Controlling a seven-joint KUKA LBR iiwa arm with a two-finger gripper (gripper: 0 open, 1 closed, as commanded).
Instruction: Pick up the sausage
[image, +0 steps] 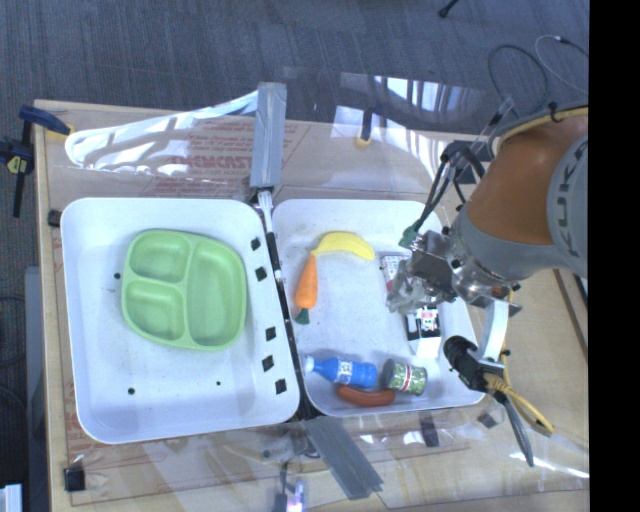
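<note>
Sausage (366, 396) lies at the right bin's (345, 222) near edge, beside a blue bottle (344, 371) and green can (407, 377). Carrot (307, 283) and banana (344, 244) farther in. Left bin (90, 330) holds a green tray (185, 289). Gripper (408, 297) state: cannot tell.

You see smooth white plastic bins (90, 330), a matt green plastic tray (185, 288), a glossy red-brown sausage (366, 396), a shiny blue bottle (344, 372), bare metal on the gripper (412, 290), and brown cardboard (150, 150) at upper left.
</note>
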